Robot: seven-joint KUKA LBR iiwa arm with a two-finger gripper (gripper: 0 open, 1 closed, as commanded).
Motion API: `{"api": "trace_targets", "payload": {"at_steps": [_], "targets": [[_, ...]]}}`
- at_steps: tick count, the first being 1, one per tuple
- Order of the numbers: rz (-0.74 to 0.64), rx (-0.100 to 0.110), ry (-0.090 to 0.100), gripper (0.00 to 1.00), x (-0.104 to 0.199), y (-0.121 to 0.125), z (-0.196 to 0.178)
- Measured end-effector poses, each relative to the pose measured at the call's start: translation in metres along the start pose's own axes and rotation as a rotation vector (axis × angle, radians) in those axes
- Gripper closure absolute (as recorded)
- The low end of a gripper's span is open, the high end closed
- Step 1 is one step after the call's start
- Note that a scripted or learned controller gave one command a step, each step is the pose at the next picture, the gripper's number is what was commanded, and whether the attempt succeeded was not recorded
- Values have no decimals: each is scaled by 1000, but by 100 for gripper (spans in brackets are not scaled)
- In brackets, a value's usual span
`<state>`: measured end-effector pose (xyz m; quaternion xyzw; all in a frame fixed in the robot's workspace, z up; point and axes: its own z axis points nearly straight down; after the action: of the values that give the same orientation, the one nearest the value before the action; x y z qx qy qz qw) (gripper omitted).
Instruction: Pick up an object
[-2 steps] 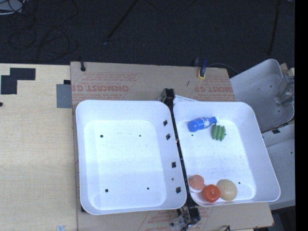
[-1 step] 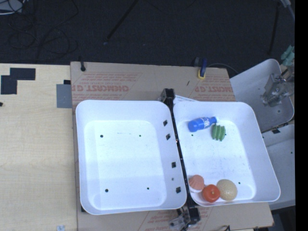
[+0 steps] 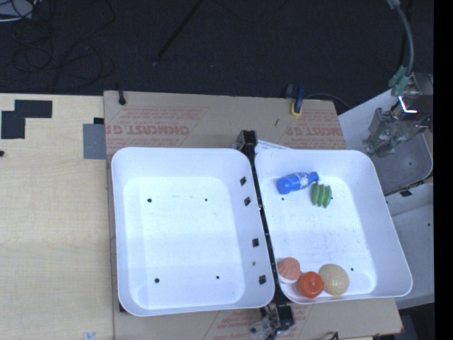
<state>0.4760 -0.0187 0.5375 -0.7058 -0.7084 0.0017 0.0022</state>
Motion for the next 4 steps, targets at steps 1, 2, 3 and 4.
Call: {"api": "trace_targets", "payload": {"at_steps": [1,2,3,4], "targets": [[0,1,-1,100,34,0,0],[0,0,0,100,67,0,0],[6,15,-4,100,46,8,153],[1,-15,0,100,70,36,40]]}}
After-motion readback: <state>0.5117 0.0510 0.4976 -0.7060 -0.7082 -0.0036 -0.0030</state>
